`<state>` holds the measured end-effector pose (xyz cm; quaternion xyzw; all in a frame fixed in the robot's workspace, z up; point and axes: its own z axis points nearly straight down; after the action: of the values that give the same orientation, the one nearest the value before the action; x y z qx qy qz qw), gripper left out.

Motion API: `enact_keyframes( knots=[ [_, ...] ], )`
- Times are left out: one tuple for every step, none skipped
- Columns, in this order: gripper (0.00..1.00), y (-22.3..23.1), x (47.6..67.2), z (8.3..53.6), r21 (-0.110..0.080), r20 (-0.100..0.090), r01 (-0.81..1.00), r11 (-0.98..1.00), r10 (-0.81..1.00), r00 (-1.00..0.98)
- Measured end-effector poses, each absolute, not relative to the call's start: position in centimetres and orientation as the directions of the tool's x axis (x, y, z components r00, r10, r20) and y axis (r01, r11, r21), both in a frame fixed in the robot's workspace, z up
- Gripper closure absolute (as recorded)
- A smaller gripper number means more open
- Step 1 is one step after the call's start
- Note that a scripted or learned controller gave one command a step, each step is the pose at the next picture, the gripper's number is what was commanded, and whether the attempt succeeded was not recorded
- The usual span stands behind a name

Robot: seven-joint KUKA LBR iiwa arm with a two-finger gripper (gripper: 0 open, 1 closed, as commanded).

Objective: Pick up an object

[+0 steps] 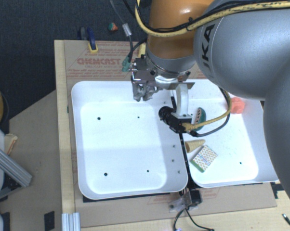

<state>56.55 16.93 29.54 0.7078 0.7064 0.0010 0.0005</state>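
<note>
My gripper hangs below the orange-banded wrist over the far edge of the left bin, near the divider between the bins. I see nothing under it on the white floor. The loose objects lie in the right bin. They are a green and white patterned box, a tan cone-shaped piece just above it, a striped green and brown item beside the arm's cable, and a pink block at the far right, partly hidden by the arm.
The grey arm covers the upper right of the view and the far part of the right bin. A black cable with a yellow hose loops down over the divider. Cardboard borders the bins, with clips at its far edge.
</note>
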Motion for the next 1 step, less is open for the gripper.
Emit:
enact_keyframes(
  knots=[
    [1.0, 21.12, 56.76, 26.07, -0.005, 0.0, 1.0, 0.003, 1.0, -0.003]
  ],
)
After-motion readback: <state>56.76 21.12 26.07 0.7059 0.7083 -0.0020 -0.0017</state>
